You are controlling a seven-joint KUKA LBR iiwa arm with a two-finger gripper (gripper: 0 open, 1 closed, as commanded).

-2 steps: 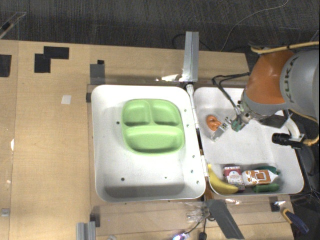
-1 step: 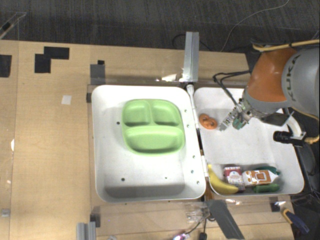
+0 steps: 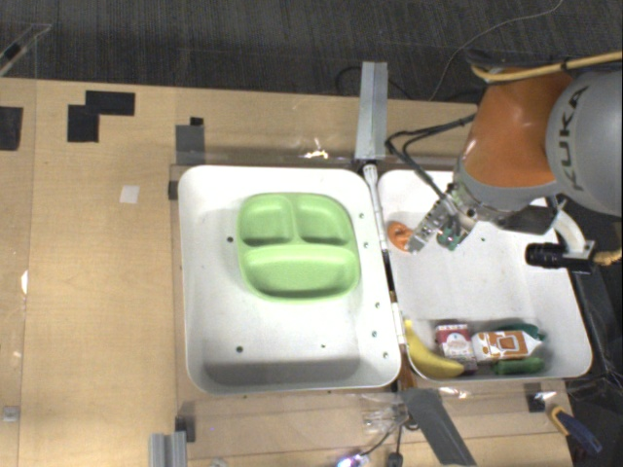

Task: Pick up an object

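Wooden table (image 3: 88, 261) with black tape marks, dark carpet beyond. Left bin (image 3: 209, 348): green divided tray (image 3: 297, 244), lying flat near centre. Right bin (image 3: 487, 290): small orange object (image 3: 398, 232) against the left wall; banana (image 3: 428, 356), red-white packet (image 3: 454, 341), orange-white carton (image 3: 504, 342) and a green item (image 3: 516, 365) along the near wall. Jaws (image 3: 421, 240) sit just beside the orange object, apparently touching it; released or clenched, cannot tell.

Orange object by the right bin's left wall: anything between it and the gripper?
Nothing visible. The gripper hangs just right of the orange object, which lies against the right bin's left wall. The banana lies at the near wall.
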